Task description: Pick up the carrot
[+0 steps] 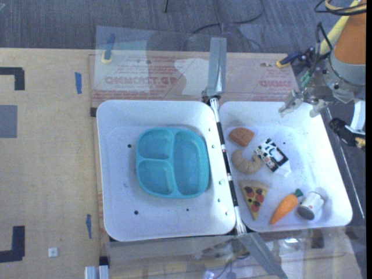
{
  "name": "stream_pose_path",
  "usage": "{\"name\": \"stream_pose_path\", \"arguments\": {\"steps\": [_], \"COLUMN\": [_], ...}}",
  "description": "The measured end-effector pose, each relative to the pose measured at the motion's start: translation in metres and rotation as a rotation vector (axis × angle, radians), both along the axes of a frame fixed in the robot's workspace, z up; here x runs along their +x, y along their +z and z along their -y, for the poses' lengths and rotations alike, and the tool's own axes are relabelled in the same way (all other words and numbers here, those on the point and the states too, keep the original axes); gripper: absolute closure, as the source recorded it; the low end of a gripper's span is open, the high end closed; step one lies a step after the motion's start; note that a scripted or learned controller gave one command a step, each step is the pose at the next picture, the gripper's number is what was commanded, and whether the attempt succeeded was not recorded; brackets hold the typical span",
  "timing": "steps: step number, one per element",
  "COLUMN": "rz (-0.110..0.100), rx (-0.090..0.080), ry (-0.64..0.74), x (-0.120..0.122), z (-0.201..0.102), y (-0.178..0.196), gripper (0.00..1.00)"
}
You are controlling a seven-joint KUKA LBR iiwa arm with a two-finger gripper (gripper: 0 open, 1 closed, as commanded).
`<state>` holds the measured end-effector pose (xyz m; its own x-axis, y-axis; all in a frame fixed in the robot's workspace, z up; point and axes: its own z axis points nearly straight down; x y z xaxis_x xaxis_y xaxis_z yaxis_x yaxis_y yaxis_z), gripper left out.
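The carrot (283, 208) is orange with a green top and lies at the near side of the right bin (325, 141), tilted with its tip toward the front. My gripper (302, 106) hovers over the bin's far right corner, well away from the carrot. Its fingers (289, 106) are spread open with nothing between them.
Close beside the carrot's right side lies a white and red can (311, 205), and a pizza slice (254, 198) lies to its left. A croissant (246, 161), a brown biscuit (241, 136) and a black-and-white carton (271, 154) lie farther back. A blue divided plate (172, 161) sits in the left bin (116, 127).
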<state>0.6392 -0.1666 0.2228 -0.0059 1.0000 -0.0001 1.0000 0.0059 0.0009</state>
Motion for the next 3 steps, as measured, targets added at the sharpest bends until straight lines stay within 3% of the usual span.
{"name": "stream_pose_path", "arguments": {"steps": [1, 2, 3], "rz": [-0.001, 0.008, 0.013], "rx": [0.0, -0.001, -0.009], "ry": [-0.033, -0.083, -0.096], "x": [-0.108, -0.154, -0.155], "z": [0.028, -0.007, 0.001], "y": [-0.05, -0.135, -0.124], "gripper": [0.0, 0.0, 1.0]}}
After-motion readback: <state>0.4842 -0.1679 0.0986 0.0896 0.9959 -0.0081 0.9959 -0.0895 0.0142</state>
